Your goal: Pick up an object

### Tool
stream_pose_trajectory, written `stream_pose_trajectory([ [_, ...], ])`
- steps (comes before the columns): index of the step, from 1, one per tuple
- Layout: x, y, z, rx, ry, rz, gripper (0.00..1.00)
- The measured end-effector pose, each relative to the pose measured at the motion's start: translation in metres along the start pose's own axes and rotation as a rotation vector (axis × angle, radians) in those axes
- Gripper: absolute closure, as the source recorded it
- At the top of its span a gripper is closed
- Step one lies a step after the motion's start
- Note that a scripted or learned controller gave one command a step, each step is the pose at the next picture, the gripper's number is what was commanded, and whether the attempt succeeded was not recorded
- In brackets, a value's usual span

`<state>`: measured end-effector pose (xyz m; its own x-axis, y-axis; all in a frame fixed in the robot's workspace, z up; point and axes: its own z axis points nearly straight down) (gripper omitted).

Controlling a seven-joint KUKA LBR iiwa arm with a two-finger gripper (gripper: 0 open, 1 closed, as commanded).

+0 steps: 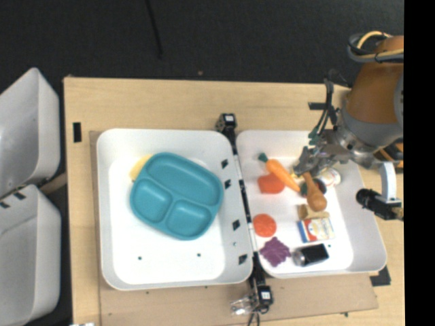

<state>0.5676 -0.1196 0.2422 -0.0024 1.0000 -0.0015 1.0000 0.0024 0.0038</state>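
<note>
On the pale wooden counter two shallow white plastic bins sit side by side. The left bin carries a teal plastic plate with three compartments, lying flat, and a small yellow piece peeks out from under the plate's upper left edge.

The right bin holds the loose things. A flat orange round disc lies near its left wall, with a purple bumpy cluster just below it. Above them, an orange toy carrot with a green top lies tilted, and a red-orange chunk rests just beneath it. Further right are a brown oblong piece, a small red, white and blue box under it, and a black block at the bin's lower edge.

The grey arm with an orange band reaches in from the right. Its tool hangs low over the carrot's right end, just beside the brown piece; whether it is open or closed cannot be told.
</note>
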Motion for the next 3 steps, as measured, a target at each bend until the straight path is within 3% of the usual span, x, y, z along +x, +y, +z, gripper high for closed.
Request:
stream_pose_trajectory([
  [1, 0.041, 0.023, 0.004, 0.005, 0.002, -0.004, 1.00],
  [3, 0.153, 0.053, -0.007, 0.005, 0.002, -0.006, 1.00],
])
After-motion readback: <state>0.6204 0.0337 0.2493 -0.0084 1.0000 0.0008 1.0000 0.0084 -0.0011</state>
